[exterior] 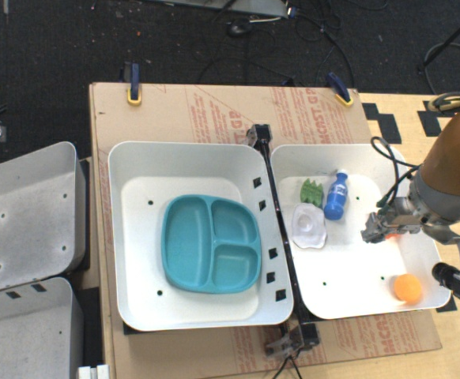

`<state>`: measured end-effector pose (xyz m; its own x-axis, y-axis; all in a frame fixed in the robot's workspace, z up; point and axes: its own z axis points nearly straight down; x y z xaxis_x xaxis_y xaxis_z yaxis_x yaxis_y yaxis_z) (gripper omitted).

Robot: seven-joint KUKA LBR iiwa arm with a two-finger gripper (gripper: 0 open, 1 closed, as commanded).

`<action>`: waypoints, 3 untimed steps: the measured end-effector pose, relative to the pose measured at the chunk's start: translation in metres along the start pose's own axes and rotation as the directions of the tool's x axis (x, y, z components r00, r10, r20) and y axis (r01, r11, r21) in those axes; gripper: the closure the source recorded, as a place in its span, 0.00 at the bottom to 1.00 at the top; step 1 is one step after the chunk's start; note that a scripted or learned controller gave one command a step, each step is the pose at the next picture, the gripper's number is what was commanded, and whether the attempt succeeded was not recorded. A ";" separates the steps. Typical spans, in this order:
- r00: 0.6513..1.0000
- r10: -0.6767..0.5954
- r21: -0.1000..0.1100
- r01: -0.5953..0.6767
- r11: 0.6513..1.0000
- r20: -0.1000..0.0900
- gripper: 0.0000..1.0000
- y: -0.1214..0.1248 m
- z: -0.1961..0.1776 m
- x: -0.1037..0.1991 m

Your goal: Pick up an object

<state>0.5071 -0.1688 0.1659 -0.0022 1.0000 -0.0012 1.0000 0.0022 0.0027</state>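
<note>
Bins (189,155): two white ones, side by side
Trays (211,244): one, teal, with three compartments, in the left bin
Bottles (336,196): one, blue, in the right bin
Green items (312,191): one, beside the bottle
Clear cups (308,225): one, below the green item
Balls (408,288): one, orange, near the right bin's front corner
Clamps (134,83): two, at the board's far edge
Arms (450,172): one, with one tool (378,229)
</note>
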 end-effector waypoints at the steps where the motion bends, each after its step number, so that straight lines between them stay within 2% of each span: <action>1: 1.000 -0.001 -0.001 0.001 1.000 0.001 1.00 0.006 -0.046 0.007; 2: 1.000 -0.002 -0.003 0.002 1.000 0.001 1.00 0.014 -0.107 0.008; 3: 1.000 -0.005 0.003 0.005 1.000 -0.002 1.00 0.008 -0.111 0.061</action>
<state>0.5142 -0.1071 0.2765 -0.0072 1.0000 0.0013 1.0000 0.0072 0.0001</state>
